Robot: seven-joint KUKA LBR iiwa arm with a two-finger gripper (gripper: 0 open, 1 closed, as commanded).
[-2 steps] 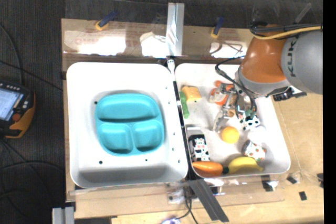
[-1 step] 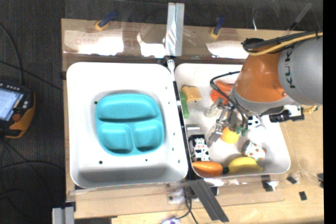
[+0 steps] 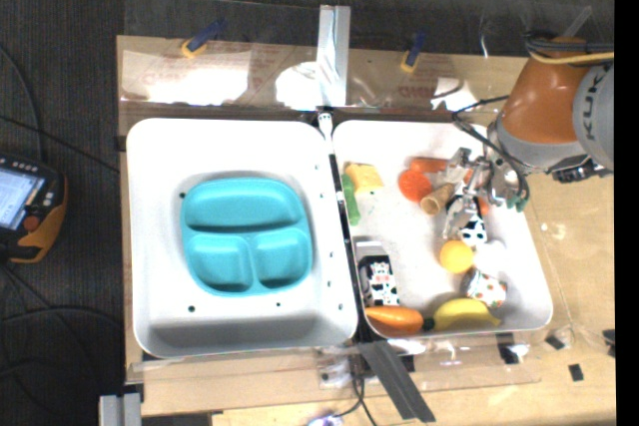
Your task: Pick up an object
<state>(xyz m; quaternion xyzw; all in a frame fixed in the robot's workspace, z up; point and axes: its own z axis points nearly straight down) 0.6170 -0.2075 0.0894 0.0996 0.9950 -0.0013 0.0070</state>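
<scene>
My gripper (image 3: 460, 198) hangs low in the right bin (image 3: 524, 244), near its far right side, under the grey wrist with the orange band (image 3: 544, 105). Just left of it lie an orange-red toy (image 3: 413, 180) and a small tan cylinder (image 3: 432, 204). Right below it sit a small cow-patterned piece (image 3: 475, 232) and a yellow ball (image 3: 455, 256). The wrist hides what is directly beneath the gripper.
The right bin also holds a yellow-green corn toy (image 3: 361, 181), a cow-patterned box (image 3: 378, 282), an orange carrot (image 3: 394, 318), a banana (image 3: 463, 312) and a spotted ball (image 3: 488, 290). A teal divided tray (image 3: 245, 232) lies in the left bin (image 3: 150, 214).
</scene>
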